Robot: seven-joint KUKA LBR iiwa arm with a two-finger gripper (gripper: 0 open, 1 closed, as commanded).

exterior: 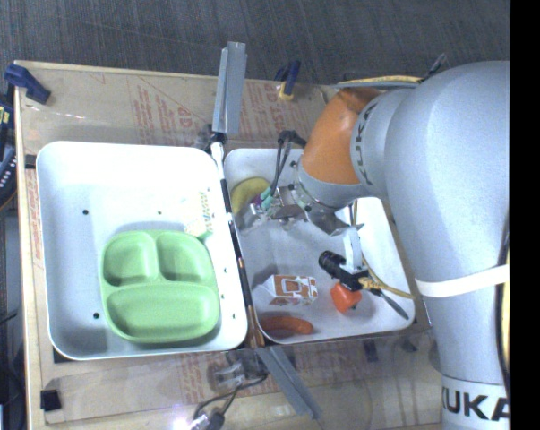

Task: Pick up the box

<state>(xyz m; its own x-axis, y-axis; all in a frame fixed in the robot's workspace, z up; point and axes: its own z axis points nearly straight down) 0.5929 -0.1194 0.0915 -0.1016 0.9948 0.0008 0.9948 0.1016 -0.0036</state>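
In the right bin (390, 321), we see the box (294, 288) near the front rim, bare floor beyond it. Farther back the gripper (268, 206) hangs over the box's far side; we cannot tell its opening.

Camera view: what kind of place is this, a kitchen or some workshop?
Probably a robot test bench: a KUKA arm reaches over two white bins, clamps grip the wooden bench, and toy-like food surrounds a small box.

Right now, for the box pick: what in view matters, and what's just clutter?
Belongs to the job:
- box, in the right bin
- claw, above that bin's far end

Just lying about:
- green tray in the left bin
- yellow item
- red item
- orange item
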